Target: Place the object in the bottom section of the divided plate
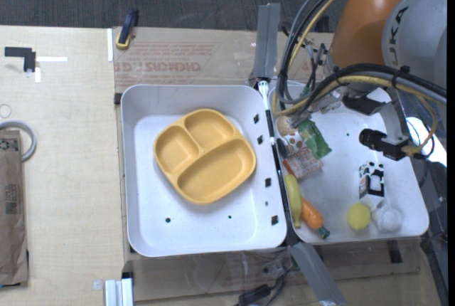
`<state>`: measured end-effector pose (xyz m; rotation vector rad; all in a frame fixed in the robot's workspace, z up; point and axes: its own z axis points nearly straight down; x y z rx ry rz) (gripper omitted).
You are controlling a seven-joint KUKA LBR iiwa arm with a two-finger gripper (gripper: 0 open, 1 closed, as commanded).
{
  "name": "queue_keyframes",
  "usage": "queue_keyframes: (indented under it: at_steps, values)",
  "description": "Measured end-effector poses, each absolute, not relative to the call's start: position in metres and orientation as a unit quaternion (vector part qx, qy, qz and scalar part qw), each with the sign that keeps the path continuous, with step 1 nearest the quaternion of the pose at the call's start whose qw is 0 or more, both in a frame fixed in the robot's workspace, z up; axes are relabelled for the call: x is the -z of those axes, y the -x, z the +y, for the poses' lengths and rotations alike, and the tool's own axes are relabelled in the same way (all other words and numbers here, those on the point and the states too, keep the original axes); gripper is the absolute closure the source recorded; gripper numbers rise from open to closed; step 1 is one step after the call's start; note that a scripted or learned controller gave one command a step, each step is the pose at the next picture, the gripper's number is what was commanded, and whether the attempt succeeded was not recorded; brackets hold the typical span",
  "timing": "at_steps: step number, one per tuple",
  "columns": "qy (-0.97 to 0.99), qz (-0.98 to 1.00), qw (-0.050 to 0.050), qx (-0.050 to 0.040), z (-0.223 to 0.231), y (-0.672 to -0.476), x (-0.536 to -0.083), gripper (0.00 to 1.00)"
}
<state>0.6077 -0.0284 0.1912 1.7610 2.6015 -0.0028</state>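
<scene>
A yellow divided plate (205, 155) lies in the left white bin (142, 226). Its large bottom section (217, 171) holds nothing, and neither do the two smaller sections above it. The grey arm with its orange band (370, 9) hangs over the right bin (412, 215). My gripper (297, 121) sits low at that bin's upper left, behind a tangle of cables, just above a green packet (313, 141). Whether anything is between its fingers is hidden.
The right bin also holds a red-and-white packet (303, 164), a yellow banana-like piece (292, 194), a carrot (311, 214), a lemon (358, 216), a black-and-white box (372, 181) and a white lump (388, 218). A brown bag (11, 198) lies on the bench far left.
</scene>
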Motion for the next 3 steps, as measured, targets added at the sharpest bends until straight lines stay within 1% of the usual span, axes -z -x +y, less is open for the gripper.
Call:
queue_keyframes:
  at_steps: [1, 2, 3]
  values:
    - [-0.634, 0.773, 0.001, 0.0012, 0.005, -0.628, -0.228, 1.0]
    - [-0.697, 0.717, 0.001, 0.0018, 0.008, -0.659, -0.232, 1.0]
    - [-0.753, 0.659, 0.0, 0.0018, -0.087, -0.656, -0.287, 1.0]
